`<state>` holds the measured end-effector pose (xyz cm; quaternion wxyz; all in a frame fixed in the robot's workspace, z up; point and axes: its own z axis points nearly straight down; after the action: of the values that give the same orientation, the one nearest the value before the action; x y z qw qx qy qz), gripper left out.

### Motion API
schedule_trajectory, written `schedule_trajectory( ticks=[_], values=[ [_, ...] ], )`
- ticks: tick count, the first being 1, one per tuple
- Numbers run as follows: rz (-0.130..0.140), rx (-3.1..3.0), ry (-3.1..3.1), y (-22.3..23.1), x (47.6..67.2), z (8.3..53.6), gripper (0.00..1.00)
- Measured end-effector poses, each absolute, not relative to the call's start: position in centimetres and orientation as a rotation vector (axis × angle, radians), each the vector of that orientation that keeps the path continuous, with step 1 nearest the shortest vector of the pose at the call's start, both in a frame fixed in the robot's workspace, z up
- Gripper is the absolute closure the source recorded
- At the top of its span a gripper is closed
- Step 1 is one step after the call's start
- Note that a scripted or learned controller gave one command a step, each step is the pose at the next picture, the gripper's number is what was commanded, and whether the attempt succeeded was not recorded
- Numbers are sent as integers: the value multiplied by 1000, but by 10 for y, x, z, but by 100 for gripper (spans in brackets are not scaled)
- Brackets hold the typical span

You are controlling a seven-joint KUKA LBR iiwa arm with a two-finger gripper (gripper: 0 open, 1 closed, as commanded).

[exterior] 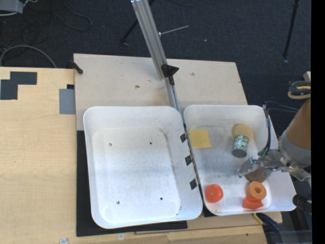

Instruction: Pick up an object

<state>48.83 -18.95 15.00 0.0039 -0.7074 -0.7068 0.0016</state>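
In the right bin (223,115) lie several small things. A can (241,140), tan on top with a green and white lower part, lies tilted in the upper right part of this bin. A flat yellow square (200,139) lies left of the can, near the wall between the two bins. A red ball (214,193) sits near the front left corner of the bin. An orange ring (257,190) rests on a red piece (252,203) near the front right corner, so these two are touching.

The hand (252,169) is low inside the right bin, between the can and the orange ring, just above a small brown thing (258,175) on the bin floor. The metal parts of the hand are small and blurred, and I cannot tell if they are apart or together, or if they touch the brown thing. The arm (299,136) comes in from the right edge, over the bin rim.

The left bin (101,117) stands just beside the right one. Both bins are on a desk (117,80) of pale board. A grey metal bar (152,39) goes up at a slant from the desk behind the bins.
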Motion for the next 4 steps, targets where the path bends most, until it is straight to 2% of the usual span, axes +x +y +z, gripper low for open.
schedule_trajectory(
  ticks=[1,2,4],
  values=[
    [1,-2222,-2221,-189,489,99,0],
    [-1,-2227,-2215,-190,489,111,100],
    [-3,-2222,-2225,-185,489,224,100]
  ],
)
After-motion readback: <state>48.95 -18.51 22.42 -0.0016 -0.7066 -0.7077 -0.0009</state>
